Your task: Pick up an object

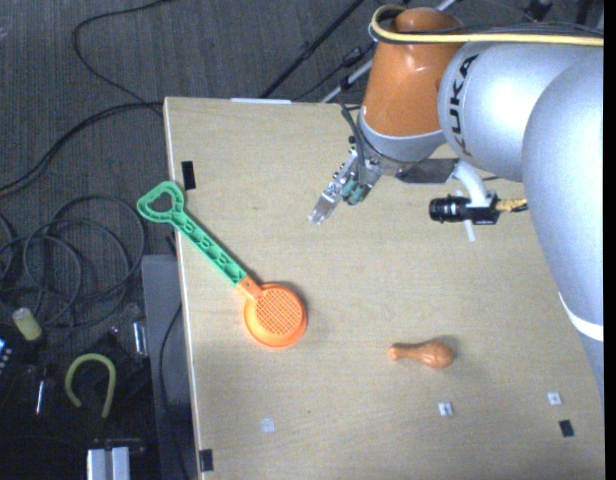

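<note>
The gripper [328, 204] is hanging above the upper middle of the tan board [468, 308], under the orange band of the arm [508, 98] that is reaching in from the right. Nothing is sitting between its fingers, so it is carrying nothing; whether those fingers are spread or closed cannot be told from this slanted view.

Two candidates are lying on the board. The strainer [233, 273] is resting near the board's left edge, its green handle running up and to the left so that the looped end is overhanging that edge, while the round orange mesh head is lying further in, toward the lower middle. The small tan piece [424, 353], shaped like a drumstick or a little gourd, is lying well apart from it, toward the lower right, with its narrow neck pointing left and its bulb to the right.

Both are probably light plastic toys. The strainer is looking stiff along the handle, which is thin and ribbed, and that makes the handle the likelier place to take hold: fingers closing across it near the orange head would be gripping close to the balance point, whereas a grip at the loop would probably be letting the head droop. The mesh disc itself is lying too flat and wide to pinch. The tan piece is appearing smooth and rounded, so it may be slipping or rolling away under closing fingers; taking it across the neck where it is meeting the bulb is seeming the safer hold.
</note>
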Motion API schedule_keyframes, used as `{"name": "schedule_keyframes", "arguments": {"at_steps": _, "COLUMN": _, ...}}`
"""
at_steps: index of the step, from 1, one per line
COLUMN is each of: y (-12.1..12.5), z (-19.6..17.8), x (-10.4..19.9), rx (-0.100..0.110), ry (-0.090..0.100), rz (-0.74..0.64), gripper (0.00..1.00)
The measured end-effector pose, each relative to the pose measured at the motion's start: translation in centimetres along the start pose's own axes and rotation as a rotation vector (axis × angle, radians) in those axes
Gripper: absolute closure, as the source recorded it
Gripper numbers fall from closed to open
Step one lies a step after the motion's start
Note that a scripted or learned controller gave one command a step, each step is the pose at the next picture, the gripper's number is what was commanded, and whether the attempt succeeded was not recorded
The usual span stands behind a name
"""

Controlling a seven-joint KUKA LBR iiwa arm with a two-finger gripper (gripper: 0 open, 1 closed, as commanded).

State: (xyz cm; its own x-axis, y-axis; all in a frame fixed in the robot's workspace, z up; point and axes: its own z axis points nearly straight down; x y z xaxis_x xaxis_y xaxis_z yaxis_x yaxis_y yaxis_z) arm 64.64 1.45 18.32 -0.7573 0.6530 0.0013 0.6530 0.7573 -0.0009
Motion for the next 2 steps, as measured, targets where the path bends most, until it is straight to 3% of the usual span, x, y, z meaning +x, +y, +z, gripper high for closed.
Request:
{"name": "schedule_keyframes", "arguments": {"at_steps": 1, "y": 5.80, "z": 2.52, "x": 7.28, "rx": 0.000, "ry": 0.001, "rz": 0.145, "gripper": 1.00}}
{"name": "schedule_keyframes", "arguments": {"at_steps": 2, "y": 5.81, "z": 2.52, "x": 7.28, "rx": -0.001, "ry": 0.001, "rz": 0.145, "gripper": 0.00}}
